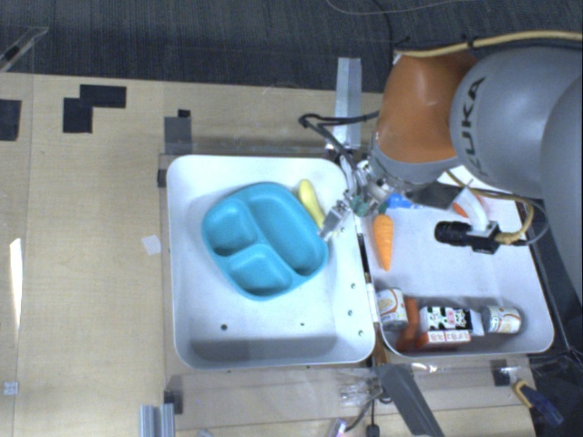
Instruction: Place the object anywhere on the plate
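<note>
A blue plate (262,238) with three compartments lies tilted in the left white bin (273,340). A small yellow object (311,199), shaped like a banana, lies against the plate's upper right rim. My gripper (334,218) hangs over the plate's right edge, just right of and below the yellow object, close to the wall between the bins. I see nothing clearly held in it. An orange carrot (383,240) lies in the right bin (510,280), a short way right of the gripper.
Along the right bin's front wall lie a small can (392,306), a dark bottle with a printed label (446,321) and another can (502,320). A black cable connector (466,235) juts from the arm above the right bin. The grey and orange arm covers that bin's back.
</note>
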Tool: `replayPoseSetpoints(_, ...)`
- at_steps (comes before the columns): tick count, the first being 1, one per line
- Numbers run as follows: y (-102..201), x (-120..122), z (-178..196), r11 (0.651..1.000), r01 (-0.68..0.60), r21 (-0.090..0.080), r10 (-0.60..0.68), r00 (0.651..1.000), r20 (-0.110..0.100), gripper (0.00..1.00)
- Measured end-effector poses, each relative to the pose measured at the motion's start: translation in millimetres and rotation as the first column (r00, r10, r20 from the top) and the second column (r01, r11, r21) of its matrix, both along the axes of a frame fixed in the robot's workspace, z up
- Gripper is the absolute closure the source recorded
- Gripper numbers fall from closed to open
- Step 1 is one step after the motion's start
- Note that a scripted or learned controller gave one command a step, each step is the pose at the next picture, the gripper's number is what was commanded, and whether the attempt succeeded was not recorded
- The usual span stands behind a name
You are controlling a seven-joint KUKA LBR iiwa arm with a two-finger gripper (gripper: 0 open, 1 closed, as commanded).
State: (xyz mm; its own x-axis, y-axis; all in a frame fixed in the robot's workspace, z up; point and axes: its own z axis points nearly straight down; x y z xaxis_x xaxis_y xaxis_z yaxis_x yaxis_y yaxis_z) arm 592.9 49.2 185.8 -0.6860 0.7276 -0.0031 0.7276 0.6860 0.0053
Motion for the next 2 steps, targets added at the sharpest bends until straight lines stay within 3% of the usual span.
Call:
replayPoseSetpoints(1, 0.9, 2.0, 12.0, 1.000, -0.001, 0.002, 0.001, 1.000, 0.007, 1.00)
replayPoseSetpoints(2, 42.7, 60.7, 29.6, 0.984, -0.178, -0.001, 0.178, 0.984, 0.003, 1.00)
